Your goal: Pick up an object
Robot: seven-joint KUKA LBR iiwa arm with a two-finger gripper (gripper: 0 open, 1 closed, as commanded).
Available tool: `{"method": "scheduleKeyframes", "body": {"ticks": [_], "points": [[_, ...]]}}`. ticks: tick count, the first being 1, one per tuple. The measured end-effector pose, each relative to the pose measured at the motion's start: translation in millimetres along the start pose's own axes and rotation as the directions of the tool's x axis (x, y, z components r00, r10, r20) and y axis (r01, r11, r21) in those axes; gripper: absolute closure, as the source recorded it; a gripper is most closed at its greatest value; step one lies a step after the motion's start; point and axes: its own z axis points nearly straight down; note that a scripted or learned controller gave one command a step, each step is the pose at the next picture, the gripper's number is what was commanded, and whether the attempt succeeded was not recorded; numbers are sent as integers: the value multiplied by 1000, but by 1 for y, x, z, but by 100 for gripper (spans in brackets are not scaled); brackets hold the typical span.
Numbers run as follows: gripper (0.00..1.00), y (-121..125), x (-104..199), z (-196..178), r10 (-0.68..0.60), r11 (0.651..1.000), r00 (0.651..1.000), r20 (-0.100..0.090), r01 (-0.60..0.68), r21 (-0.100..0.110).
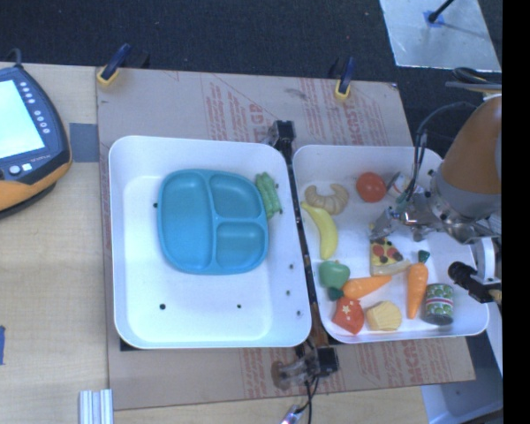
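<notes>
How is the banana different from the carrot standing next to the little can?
The banana is yellow and curved; the carrot is orange and straight, with a green top. The banana lies near the left wall of the right bin, beside the croissant; the carrot lies toward the bin's right side, next to the can. The banana looks a bit longer. Both are toy foods lying lengthwise in the same bin.

One fixed camera looks down at a slant from above the bench (pixel 62 263), framing both bins (pixel 124 237).
</notes>
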Motion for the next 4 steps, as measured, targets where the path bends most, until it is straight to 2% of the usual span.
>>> {"method": "scheduleKeyframes", "body": {"ticks": [1, 2, 3, 4], "points": [[0, 77, -4, 3, -6, 999, 1000, -10, 6, 33], [0, 83, 45, 3, 2, 1000, 1000, -3, -2, 26], [100, 80, 46, -6, -2, 999, 1000, -9, 2, 44], [0, 82, 46, -8, -3, 999, 1000, -7, 3, 35]]}}
